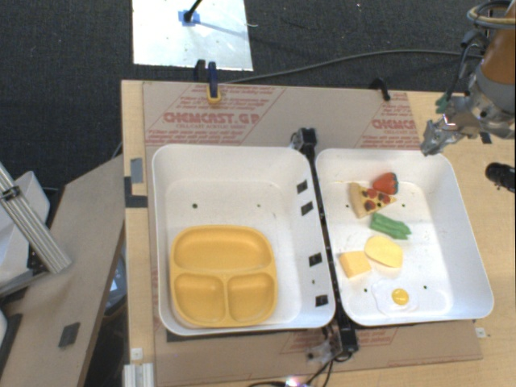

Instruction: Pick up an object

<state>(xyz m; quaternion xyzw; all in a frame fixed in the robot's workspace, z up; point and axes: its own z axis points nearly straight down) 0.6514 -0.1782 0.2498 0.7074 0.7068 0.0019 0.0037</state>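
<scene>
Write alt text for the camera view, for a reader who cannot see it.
The gripper hangs above the far right corner of the right bin, which holds toy food: a pizza slice, strawberry, green pepper, cheese pieces and a fried egg. The left bin holds a yellow divided tray.
</scene>
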